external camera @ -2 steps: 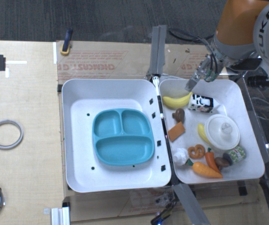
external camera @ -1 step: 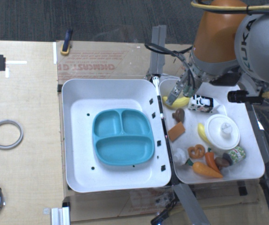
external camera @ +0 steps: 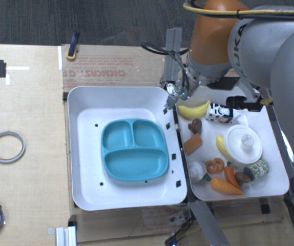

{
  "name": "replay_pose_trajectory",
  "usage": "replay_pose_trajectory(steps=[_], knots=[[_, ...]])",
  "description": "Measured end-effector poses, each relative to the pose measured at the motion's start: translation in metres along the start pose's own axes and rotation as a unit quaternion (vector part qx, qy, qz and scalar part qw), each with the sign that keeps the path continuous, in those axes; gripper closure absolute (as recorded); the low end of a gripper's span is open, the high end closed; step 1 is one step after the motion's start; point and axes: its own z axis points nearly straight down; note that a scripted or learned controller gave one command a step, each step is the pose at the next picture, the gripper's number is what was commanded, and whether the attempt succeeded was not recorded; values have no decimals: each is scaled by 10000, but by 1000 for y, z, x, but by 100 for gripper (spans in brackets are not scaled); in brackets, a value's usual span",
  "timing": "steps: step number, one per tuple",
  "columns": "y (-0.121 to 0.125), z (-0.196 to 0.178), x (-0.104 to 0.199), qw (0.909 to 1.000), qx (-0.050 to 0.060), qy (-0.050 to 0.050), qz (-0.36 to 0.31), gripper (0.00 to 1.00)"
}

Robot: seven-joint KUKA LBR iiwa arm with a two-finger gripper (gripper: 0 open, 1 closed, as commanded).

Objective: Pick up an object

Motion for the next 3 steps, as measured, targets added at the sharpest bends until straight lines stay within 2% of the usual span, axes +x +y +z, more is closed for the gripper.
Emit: replay_pose_trajectory(steps=[1,3], knots=[[-2,-69,-17,9978,-4,-6,661,100],[-1,-86,-19,9979,3,-38,639,100]])
